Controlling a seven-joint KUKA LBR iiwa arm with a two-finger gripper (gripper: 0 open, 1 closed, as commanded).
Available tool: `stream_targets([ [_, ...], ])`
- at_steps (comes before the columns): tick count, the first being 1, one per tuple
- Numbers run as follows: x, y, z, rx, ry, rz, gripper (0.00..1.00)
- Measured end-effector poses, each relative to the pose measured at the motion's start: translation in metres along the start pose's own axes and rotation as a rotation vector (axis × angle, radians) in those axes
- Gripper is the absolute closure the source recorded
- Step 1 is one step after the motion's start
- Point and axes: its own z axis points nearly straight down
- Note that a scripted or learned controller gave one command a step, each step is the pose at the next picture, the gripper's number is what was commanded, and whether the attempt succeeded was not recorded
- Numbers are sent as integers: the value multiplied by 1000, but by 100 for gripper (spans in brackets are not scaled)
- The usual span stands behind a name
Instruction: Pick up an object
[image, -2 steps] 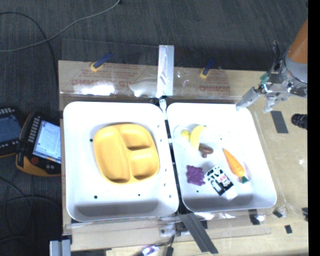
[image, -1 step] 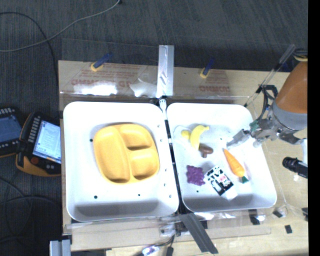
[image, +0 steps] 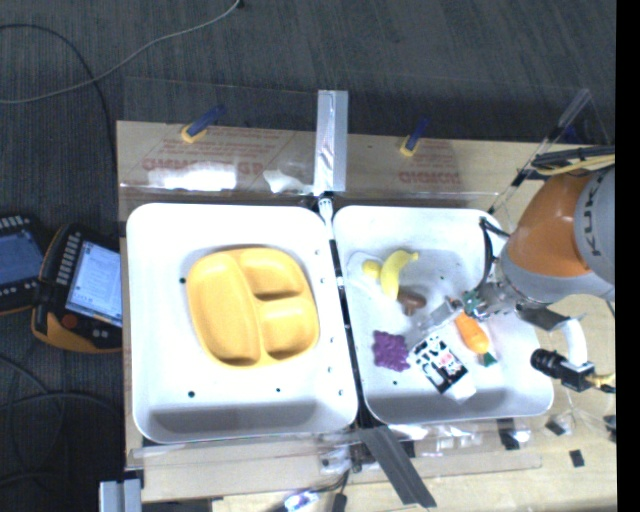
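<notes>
The right bin (image: 520, 395) holds several small objects. A yellow banana (image: 392, 270) lies at its back left, with a small brown piece (image: 411, 298) just in front of it. A purple grape bunch (image: 390, 349) sits nearer the front left. A black-and-white carton (image: 443, 365) lies at the front middle. An orange carrot with a green tip (image: 474, 337) lies right of the carton. My gripper (image: 472, 304) hangs low over the bin, just above the carrot's back end, with the grey and orange arm (image: 556, 240) behind it to the right.
The left bin (image: 150, 400) holds a yellow divided tray (image: 252, 304). A metal divider (image: 331, 140) stands behind the seam between the bins. A handheld pendant (image: 82, 290) lies off the bench to the left. Cables and a black fitting (image: 560, 366) sit at the right.
</notes>
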Motion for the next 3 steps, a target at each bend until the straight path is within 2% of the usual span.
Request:
stream_targets([
  [1, 0, 2, -7, -3, 3, 2, 100],
  [2, 50, 26, -115, 14, 6, 165, 100],
  [3, 24, 108, -116, 17, 3, 279, 100],
])
